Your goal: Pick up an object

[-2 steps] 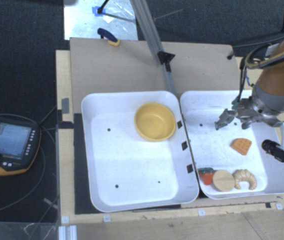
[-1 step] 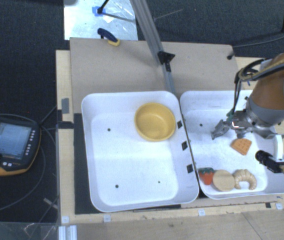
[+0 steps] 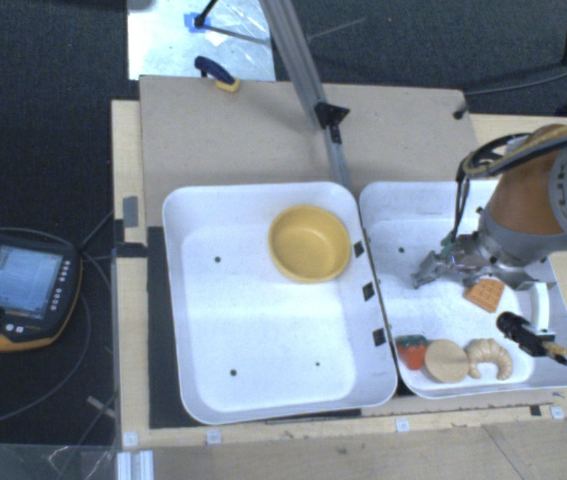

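My gripper (image 3: 431, 268) hangs low over the middle of the right bin (image 3: 403, 203), pointing left, with bare bin floor beneath it. An orange waffle-like piece (image 3: 484, 294) lies just to its right, partly under the wrist. Along the bin's front edge lie a red tomato-like toy (image 3: 411, 350), a round tan biscuit (image 3: 445, 361) and a croissant (image 3: 490, 357). A yellow bowl (image 3: 309, 243) stands upright in the back right of the left bin (image 3: 193, 308). I see nothing held at the gripper.
A black plug on a cable (image 3: 519, 332) hangs over the right bin's front right corner. A grey pole (image 3: 303, 63) slants in from the top toward the bins' back rims. A teach pendant (image 3: 15, 288) lies on the floor at far left.
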`<state>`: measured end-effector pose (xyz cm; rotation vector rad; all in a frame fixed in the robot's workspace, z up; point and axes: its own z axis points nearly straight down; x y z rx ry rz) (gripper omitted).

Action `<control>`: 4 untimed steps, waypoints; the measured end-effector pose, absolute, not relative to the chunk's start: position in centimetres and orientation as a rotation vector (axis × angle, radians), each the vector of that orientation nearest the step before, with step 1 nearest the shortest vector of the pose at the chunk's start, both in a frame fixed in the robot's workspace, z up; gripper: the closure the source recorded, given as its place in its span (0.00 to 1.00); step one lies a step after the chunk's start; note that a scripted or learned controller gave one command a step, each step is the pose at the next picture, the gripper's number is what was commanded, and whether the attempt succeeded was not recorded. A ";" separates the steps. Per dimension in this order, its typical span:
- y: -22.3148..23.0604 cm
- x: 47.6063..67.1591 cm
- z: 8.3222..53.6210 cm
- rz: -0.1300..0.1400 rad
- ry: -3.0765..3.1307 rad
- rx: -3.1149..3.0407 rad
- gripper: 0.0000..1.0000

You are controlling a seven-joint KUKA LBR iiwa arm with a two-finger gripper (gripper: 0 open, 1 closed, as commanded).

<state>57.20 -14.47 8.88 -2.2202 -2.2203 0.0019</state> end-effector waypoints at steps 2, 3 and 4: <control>-15.0 58.2 15.9 -0.005 -2.226 -2.224 1.00; -15.5 58.1 20.3 -0.004 -2.225 -2.224 1.00; -15.5 58.2 23.6 -0.003 -2.224 -2.223 1.00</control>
